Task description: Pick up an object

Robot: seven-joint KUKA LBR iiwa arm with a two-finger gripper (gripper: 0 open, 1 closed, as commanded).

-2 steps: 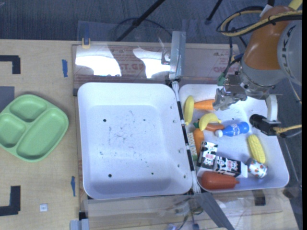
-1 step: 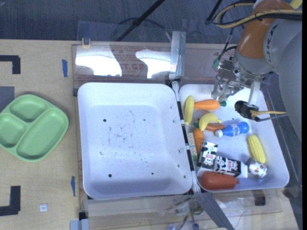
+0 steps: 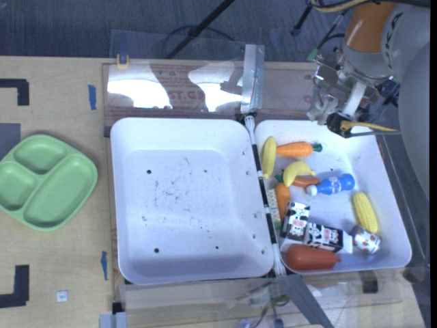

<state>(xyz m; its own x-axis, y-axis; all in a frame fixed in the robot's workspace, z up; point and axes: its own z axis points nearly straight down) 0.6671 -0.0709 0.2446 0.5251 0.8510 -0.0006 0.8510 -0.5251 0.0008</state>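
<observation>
The right bin (image 3: 392, 183) holds several toy foods. Along its left side lie a long yellow banana (image 3: 269, 156), a carrot (image 3: 295, 149) and a smaller banana (image 3: 297, 171). A blue bottle (image 3: 332, 184) rests in the middle and a corn cob (image 3: 366, 212) at the right. Two black-and-white cartons (image 3: 311, 229) and a red sausage (image 3: 311, 257) lie near the front, with a shiny ball (image 3: 367, 240) beside them. My gripper (image 3: 325, 106) hangs above the bin's back edge, apart from all of them, with nothing seen in it.
The left bin (image 3: 130, 142) sits beside the right one, divided by a shared rim. A green divided plate (image 3: 44, 181) lies on the bench at far left. A metal post (image 3: 252, 80) and a clear panel stand behind the bins.
</observation>
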